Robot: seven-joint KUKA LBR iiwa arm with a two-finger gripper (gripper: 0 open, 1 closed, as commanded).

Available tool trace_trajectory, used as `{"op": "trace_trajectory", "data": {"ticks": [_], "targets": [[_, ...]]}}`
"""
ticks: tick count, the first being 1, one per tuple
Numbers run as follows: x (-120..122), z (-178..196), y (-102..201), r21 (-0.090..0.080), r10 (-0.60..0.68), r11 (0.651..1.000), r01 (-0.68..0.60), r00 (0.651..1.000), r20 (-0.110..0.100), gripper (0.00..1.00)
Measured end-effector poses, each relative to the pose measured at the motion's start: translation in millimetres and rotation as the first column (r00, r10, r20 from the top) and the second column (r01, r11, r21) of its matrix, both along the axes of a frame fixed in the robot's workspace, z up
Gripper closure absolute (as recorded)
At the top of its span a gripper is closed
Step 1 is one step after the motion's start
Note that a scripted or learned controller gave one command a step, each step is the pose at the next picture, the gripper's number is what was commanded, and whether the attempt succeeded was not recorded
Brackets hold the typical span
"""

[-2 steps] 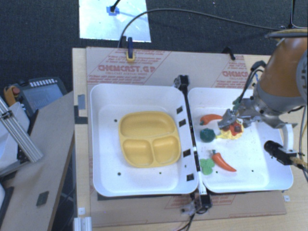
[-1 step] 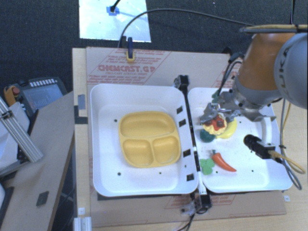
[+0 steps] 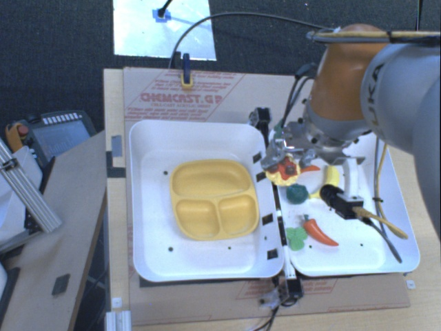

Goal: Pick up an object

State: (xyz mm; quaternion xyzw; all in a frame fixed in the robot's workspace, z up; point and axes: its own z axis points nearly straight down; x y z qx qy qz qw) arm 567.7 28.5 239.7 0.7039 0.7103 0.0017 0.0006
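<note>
Two white bins: they sit side by side on the bench, the left bin (image 3: 153, 243) and the right bin (image 3: 368, 254).
Arm: the big grey arm (image 3: 403, 88) with an orange band comes in from the right, over the right bin.
Gripper: the gripper (image 3: 286, 154) hangs low over the right bin, close to the wall next to the left bin.
Grip: I cannot tell if it is open or closed, because the arm hides it from above.
Yellow and red toy: this toy (image 3: 283, 176) is right under the gripper tip. It may be touching the tip, but the view is too poor to be sure.
Teal ball: the ball (image 3: 298, 194) lies just past that toy, on the side nearer the camera.
Yellow toy: a long yellow toy (image 3: 332, 176) lies just beside the gripper, on the side away from the left bin.
Orange pepper: the pepper (image 3: 321, 232) is farther from the gripper, toward the front of the bin.
Green toy: the green toy (image 3: 296, 237) lies just beside the pepper.
Yellow plate: the plate (image 3: 210, 198) has three parts and sits in the left bin, well apart from the gripper.
</note>
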Motion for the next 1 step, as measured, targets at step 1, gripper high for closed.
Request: {"op": "trace_trajectory", "data": {"ticks": [1], "targets": [[4.3,-7.9,51.7,0.000,0.000,1.000,0.000,1.000,-0.001,1.00]]}}
